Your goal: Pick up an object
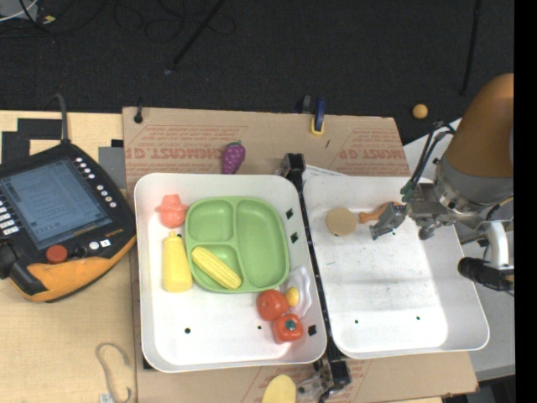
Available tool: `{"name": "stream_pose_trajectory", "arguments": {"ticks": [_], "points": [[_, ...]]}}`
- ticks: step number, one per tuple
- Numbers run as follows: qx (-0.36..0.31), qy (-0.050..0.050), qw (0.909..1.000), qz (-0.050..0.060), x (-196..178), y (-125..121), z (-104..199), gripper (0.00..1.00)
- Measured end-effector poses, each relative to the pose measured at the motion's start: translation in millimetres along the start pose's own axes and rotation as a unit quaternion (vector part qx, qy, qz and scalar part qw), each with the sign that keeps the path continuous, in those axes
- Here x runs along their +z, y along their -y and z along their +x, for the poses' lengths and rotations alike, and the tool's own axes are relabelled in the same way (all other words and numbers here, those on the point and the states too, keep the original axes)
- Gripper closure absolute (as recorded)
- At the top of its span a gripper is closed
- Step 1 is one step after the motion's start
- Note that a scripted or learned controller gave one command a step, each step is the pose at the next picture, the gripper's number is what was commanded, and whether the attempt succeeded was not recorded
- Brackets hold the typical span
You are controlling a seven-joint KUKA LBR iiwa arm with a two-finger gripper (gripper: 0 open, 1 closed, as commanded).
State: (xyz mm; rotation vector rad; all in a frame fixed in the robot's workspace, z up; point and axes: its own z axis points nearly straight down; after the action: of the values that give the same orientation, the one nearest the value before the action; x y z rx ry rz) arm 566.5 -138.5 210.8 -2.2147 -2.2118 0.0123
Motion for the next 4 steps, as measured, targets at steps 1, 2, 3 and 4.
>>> {"name": "stream_pose_trajectory", "arguments": {"ticks": [1,2,3,4], "points": [[-0.001,0.001,1.0000,-0.006,-6.5,-2.6,-0.3,0.00],[-0.001,0.000,1.0000,-0.003,58.1,-3.5,2.5,0.00],[-0.001,0.000,1.0000,-0.003,108.7,-3.1,-5.6,0.00],[0.000,0.001,1.0000,-0.005,124.5,-2.9,-4.2,0.00]]}}
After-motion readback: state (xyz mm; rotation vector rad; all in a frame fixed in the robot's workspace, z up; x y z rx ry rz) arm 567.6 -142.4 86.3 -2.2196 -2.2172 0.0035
